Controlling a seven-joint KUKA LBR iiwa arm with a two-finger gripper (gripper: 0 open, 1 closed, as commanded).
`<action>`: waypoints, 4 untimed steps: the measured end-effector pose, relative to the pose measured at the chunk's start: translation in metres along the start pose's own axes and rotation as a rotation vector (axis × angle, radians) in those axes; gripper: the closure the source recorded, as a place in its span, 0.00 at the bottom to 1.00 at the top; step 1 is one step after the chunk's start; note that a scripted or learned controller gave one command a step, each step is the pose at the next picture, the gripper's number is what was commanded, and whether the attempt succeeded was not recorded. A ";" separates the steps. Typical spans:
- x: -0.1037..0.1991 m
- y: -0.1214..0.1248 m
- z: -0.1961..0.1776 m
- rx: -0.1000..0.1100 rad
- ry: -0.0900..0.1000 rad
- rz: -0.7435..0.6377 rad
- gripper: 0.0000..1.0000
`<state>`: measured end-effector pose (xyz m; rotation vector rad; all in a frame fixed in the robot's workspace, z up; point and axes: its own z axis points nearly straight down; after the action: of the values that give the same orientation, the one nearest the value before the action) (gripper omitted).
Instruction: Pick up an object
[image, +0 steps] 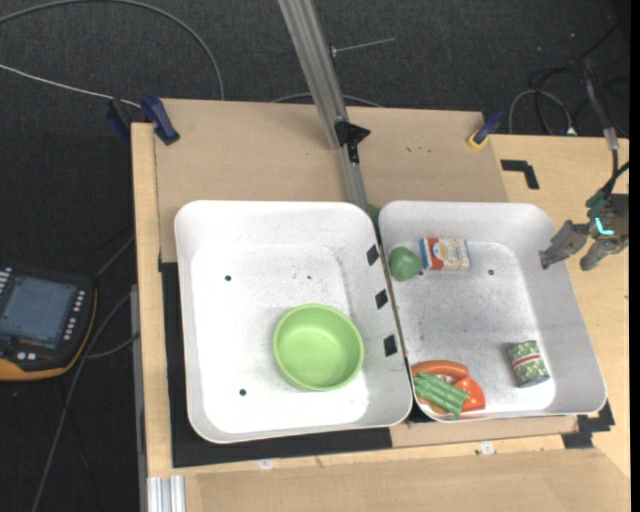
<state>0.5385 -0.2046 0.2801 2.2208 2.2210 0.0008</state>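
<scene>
Here, the claw (573, 252) was seen at the far right, just past the right bin's (560, 300) outer rim, over the surface (260, 150). Its two fingers (557, 247) were spread apart, w/ nothing between them. A teal light was visible on the claw body just above the fingers.

Four things were found in the right bin. A green ball (405, 264) was placed near the upper left corner, close to the wall shared w/ the left bin (200, 300). A small carton (445, 253), white w/ red print, was laid just beside the ball on its right; whether they touched couldn't be told. A green can (527, 363) was laid on its side toward the lower right, well apart from the carton. An orange-and-green veg toy (447, 387) was set at the lower left corner, against the front rim.

In the left bin a green bowl (318, 346) was seen upright, toward the lower right part, apart from the walls.

All objs were well apart from the claw; the nearest were the carton and the can, both inside the bin while the claw was outside it.

A metal pole (325, 80) was seen slanting down from the top edge to the gap between the bins. Blue clamps (160, 120) were fixed at the surface's back corners. A handheld pendant (40, 320) was laid on the floor at left.
</scene>
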 end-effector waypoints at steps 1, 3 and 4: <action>0.000 0.000 0.000 0.000 0.000 0.000 0.00; 0.003 0.000 0.103 0.006 0.002 -0.001 0.00; -0.004 -0.002 0.163 0.006 0.002 0.000 0.00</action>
<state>0.5370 -0.2086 0.1173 2.2249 2.2243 -0.0039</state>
